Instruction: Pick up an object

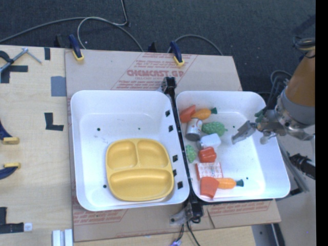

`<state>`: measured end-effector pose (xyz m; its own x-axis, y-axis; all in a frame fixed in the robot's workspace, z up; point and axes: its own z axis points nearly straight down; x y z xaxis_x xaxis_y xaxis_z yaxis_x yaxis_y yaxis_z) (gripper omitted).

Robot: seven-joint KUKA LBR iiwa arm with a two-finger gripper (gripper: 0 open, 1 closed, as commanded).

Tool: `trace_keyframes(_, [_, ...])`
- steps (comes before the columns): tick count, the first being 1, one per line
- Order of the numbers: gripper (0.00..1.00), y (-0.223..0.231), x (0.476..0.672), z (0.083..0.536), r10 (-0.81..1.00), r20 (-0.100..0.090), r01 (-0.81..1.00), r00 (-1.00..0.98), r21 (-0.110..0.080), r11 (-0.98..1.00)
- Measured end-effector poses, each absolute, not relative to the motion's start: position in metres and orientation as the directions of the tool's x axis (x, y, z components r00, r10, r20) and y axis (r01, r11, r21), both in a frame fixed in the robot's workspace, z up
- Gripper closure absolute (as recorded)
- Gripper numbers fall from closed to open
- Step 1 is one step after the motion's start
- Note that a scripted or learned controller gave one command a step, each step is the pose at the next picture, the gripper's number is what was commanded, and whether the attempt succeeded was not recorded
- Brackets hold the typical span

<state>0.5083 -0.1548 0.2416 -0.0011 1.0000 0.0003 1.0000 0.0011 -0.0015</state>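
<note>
Two shallow white bins sit side by side on a cardboard sheet clamped to the bench. The left bin point(87, 111) holds a yellow divided plate point(139, 169); the right bin point(266, 181) holds the candidate objects, all crowded against its left wall, probably where repeated handling has pushed them. They include an orange carrot-like piece point(201, 114), a green knobbly item point(213, 128), a small metal can point(193, 131), a red block point(207, 155) and a red-and-orange piece point(215, 184) near the front rim. The gripper point(245, 132) reaches in from the right and hangs over the bare middle of the right bin, near the cluster but apart from it — nothing lies between its fingers, and whether they stand apart or together cannot be told at this slant. No object has been lifted yet. Beyond the cardboard: pale wood bench to the left, dark carpet with loose cables behind — neither obstructs the reach.
</note>
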Motion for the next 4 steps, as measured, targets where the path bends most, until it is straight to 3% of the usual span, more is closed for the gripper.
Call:
trace_keyframes(1, [0.00,-0.124,0.592,0.095,1.000,-0.005,1.000,0.002,0.005,-0.002])
trace_keyframes(2, [0.00,-0.109,0.651,0.086,1.000,-0.019,1.000,0.006,0.003,-0.006])
trace_keyframes(3, [1.00,-0.107,0.652,0.096,1.000,-0.016,1.000,0.004,0.004,-0.004])
trace_keyframes(4, [1.00,-0.059,0.591,0.185,1.000,0.000,1.000,-0.003,0.001,0.003])
